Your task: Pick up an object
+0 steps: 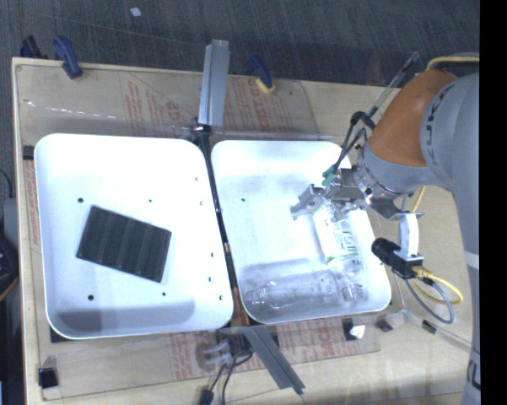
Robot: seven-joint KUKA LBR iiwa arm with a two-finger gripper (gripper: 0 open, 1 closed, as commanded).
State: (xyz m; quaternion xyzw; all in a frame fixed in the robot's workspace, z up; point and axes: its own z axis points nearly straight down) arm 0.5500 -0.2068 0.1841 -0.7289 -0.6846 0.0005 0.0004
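gripper low over the right bin, above a clear packet

hangs at the right side of the right bin (236,154): gripper (331,202), metal-grey, set below the orange band of the arm (422,133) that reaches in from the right. cannot tell whether released or clenched; too small and cluttered there to read. nothing plainly seen between its tips.

just beneath and slightly below in the view: a clear packet with green print (342,241), lying lengthwise along the bin's right side, upper end under or touching the gripper, which of the two not clear. further toward the near edge: a clear plastic bottle (299,291), lying on its side across the bin floor, close to the packet's lower end.

beside the bin's right rim: a small black fitting (394,256) on the arm's side, with a yellow cable (439,287) looping over the bench (110,91).

across the divide, in the left bin (59,154): a dark ribbed rectangular panel (124,243), flat and tilted at a slant, well apart from the gripper. on the far edge of the bench: blue clamps (66,56).
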